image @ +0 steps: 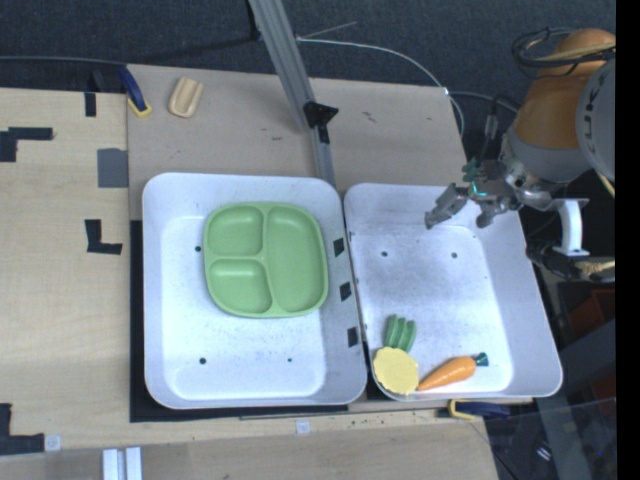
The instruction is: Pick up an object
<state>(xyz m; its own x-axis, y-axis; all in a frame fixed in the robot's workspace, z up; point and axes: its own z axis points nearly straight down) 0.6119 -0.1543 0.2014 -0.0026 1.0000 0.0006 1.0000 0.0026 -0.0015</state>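
The two-finger gripper (462,215) hangs over the far right corner of the right-hand shallow white bin (500,298), its two dark fingers spread apart with nothing between them. One finger (441,211) reaches left over the bin floor, the other sits close to the bin's right wall. Behind it the grey arm with its orange band (555,118) leans in from the right, over the bin's far right rim.

Most of the right bin's floor lies bare and speckled between the gripper and the near edge, so the middle is open. The objects crowd the near rim instead: an orange toy carrot with a small green top (448,371) lies tilted along the near wall, a round pale yellow piece (396,371) sits just beside it at the near left corner, and a small green ribbed vegetable piece (400,332) touches the yellow piece on its far side. All three are well apart from the gripper, toward the near side of the bin and slightly to its left.

The left shallow white bin (170,298) holds a light green plastic divided plate (266,259) with three compartments, set toward its far half. The two bins meet along a shared middle edge.

Both bins rest on a light wooden bench (60,298) marked with dark tape pieces. A slim grey metal pole (285,53) slants across the far side, and a small tan block (185,97) lies near a blue and yellow clip (135,92) at the bench's far left. Dark carpet lies beyond.
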